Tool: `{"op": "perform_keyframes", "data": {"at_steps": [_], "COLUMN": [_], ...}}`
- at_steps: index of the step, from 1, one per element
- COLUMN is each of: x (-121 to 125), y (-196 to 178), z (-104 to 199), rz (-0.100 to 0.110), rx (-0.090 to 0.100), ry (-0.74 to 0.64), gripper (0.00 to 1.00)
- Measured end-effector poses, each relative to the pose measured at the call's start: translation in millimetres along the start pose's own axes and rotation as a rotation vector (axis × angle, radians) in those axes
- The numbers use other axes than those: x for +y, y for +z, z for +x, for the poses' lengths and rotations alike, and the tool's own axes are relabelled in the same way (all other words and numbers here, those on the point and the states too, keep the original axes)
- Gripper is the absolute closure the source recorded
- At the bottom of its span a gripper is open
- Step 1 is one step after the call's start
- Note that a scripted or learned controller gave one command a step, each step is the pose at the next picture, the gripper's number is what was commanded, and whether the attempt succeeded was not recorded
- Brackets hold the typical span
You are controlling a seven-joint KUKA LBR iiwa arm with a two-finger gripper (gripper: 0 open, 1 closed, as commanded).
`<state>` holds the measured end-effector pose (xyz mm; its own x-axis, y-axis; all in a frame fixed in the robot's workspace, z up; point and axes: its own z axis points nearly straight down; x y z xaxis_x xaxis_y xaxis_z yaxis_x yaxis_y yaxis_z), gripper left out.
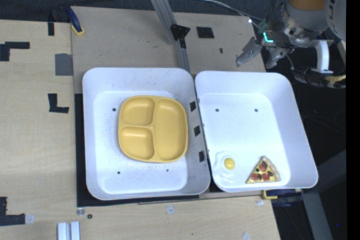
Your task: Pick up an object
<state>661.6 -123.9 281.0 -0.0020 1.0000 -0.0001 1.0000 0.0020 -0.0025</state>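
Nothing is picked up yet — the gripper [260, 55] hangs open and holding nothing above the bench past the right bin [292, 121], well apart from the fried egg [227, 165] and pizza slice [264, 171] lying at the bin's near edge.

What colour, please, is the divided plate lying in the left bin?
Yellow: the three-compartment plastic plate, clearest in the camera view.
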Motion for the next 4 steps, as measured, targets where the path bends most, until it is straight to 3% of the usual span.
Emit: {"op": "perform_keyframes", "data": {"at_steps": [1, 4], "x": [0, -8], "y": [-1, 151], "z": [0, 1], "rz": [-0.001, 0.004], "rx": [0.000, -0.001], "ry": [0.000, 0.000], "gripper": [0.00, 0.00]}}
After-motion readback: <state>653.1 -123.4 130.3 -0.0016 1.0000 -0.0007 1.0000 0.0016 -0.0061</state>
